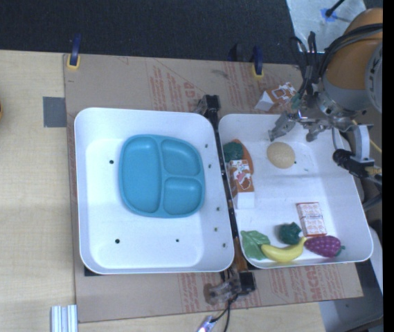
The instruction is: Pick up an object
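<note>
The claw hung over the far edge of the right bin, its two fingers spread apart with nothing between them. Just below it, a pale round bun-like object lay on the bin floor, close to the fingertips but apart from them. Along the bin's left wall rested a long packaged item with a green end and an orange-brown wrapper. Nearer the front sat a small red-and-white packet, and at the front edge a green leaf-like piece, a yellow banana, a dark green vegetable and a bunch of purple grapes crowded together. The left bin held a blue divided plate lying flat near its middle. Both bins stood on brown cardboard clamped to the table.
</note>
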Tool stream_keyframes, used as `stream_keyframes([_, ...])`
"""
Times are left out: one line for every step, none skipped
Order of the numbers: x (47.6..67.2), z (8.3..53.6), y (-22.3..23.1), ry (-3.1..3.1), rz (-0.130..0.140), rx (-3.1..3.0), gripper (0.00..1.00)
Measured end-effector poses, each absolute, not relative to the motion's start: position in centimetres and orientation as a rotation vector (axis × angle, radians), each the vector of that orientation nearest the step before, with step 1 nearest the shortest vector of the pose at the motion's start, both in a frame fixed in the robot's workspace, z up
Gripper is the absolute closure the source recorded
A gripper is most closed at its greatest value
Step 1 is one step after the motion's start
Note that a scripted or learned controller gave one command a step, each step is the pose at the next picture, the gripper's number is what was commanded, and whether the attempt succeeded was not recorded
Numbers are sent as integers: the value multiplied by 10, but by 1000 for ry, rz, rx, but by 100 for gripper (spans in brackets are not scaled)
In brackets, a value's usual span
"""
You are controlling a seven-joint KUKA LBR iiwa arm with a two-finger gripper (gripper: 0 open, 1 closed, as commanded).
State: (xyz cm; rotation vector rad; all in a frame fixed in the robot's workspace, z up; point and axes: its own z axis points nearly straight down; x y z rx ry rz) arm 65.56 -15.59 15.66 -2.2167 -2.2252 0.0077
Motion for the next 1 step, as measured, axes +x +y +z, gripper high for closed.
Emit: stream_keyframes([606, 91, -175, -2224, 8, -2214, 0])
